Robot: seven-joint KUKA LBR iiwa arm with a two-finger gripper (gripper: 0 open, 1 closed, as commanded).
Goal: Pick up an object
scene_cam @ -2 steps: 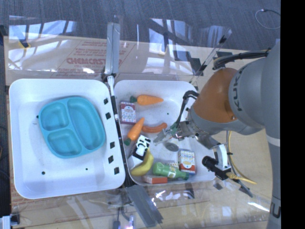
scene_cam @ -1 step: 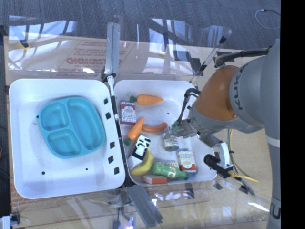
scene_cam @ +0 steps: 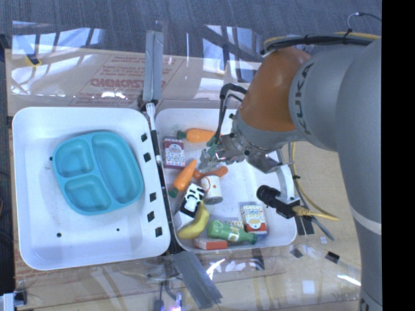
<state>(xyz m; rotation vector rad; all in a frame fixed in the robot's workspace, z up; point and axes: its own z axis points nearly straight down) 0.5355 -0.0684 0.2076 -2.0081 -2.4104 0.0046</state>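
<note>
My gripper (scene_cam: 211,158) hangs low over the middle of the right bin (scene_cam: 283,233), under the grey and orange arm. Just below it lie a small orange piece (scene_cam: 219,171) and a white can (scene_cam: 212,190). A carrot (scene_cam: 185,174) lies slantwise to its left, and another carrot with a green top (scene_cam: 197,135) sits behind it. A red carton (scene_cam: 174,153) lies at the bin's left side. Toward the front are a black-and-white object (scene_cam: 191,200), a banana (scene_cam: 196,222), a green bottle (scene_cam: 231,232) and a juice box (scene_cam: 253,218). Nothing visibly sits in the gripper.
The left bin (scene_cam: 39,225) holds a blue divided plate (scene_cam: 97,172). A ridge with black clips (scene_cam: 153,173) separates the two bins. Cables and a black fitting (scene_cam: 275,199) lie along the right bin's right rim. The arm's body covers the bin's rear right part.
</note>
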